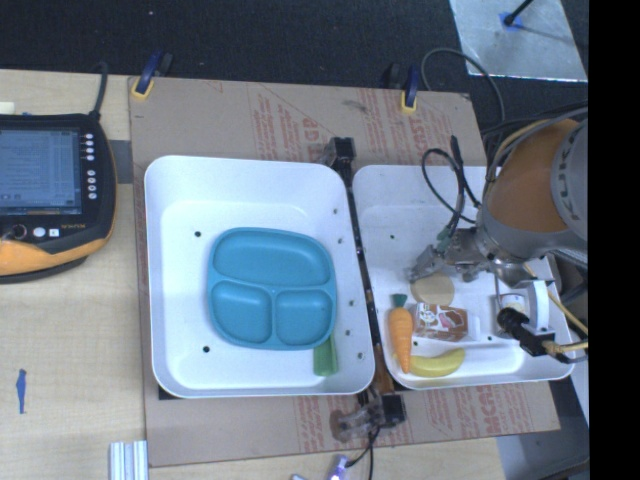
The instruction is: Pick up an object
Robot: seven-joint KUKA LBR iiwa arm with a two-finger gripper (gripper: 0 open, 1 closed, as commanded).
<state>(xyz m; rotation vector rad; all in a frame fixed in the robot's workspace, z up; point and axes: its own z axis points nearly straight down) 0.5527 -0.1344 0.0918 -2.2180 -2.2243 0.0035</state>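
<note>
My gripper [436,264] hangs low over the middle of the right bin [400,200], with the grey arm and its orange band [525,183] coming in from the right. Just below the gripper lies a round beige disc [434,291]; I cannot tell whether they touch. Near the bin's front wall an orange carrot [400,336] lies on the left and a yellow banana [438,365] along the front. A brown and white packet [442,321] rests between the disc and the banana.
The left bin [170,218] holds a blue divided plate [270,288] and a green block [324,357] at its front right corner. A tablet controller [45,193] sits on the bench at far left. Black cables [445,183] loop over the right bin's back.
</note>
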